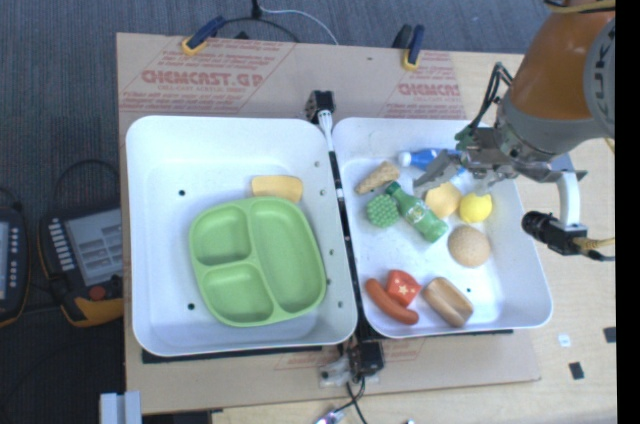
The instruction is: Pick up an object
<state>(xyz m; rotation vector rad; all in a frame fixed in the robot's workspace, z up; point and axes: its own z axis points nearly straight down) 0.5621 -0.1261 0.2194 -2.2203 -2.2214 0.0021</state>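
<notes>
The right bin (pixel 530 297) holds several toy foods. A tan peanut-shaped piece (pixel 377 178), a green knobbly ball (pixel 382 210) and a green bottle (pixel 421 216) lie near its left side. A yellow pear (pixel 442 202) and a yellow lemon (pixel 477 207) sit mid-bin, with a blue item (pixel 420 157) at the back. My gripper (pixel 449 168) hangs over the bin's back, just above the pear and beside the blue item. Nothing shows held in it.
A round bun (pixel 469 245), a red tomato (pixel 401 285), a red sausage (pixel 386 304) and a hot dog (pixel 447 301) fill the right bin's front. The left bin (pixel 160 162) holds a green divided plate (pixel 258 260) and a yellow block (pixel 277 187).
</notes>
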